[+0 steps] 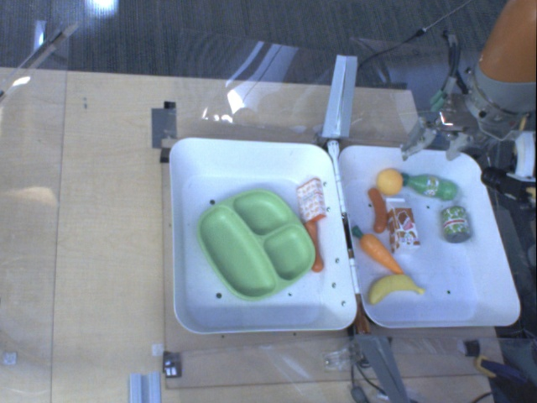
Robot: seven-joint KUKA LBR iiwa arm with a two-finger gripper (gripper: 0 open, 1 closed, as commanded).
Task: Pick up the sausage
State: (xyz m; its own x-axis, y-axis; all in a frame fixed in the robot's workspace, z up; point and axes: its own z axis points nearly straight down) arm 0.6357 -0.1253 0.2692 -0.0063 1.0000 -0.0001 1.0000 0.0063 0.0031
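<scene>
The sausage [379,210], a short reddish-brown link, lies in the right bin [495,300] near its left wall. It sits just below an orange [388,180] and beside a red-and-white carton [404,227]. My gripper [435,145] hangs over the back edge of the right bin, up and to the right of the sausage and well apart from it. Its fingers are spread open with nothing between them.
Also in the right bin are a green bottle [432,187], a green can [456,222], a carrot [379,253] and a banana [394,288]. The left bin [193,175] holds a green divided plate [252,242], a snack packet [310,197] and an orange-red stick [315,246].
</scene>
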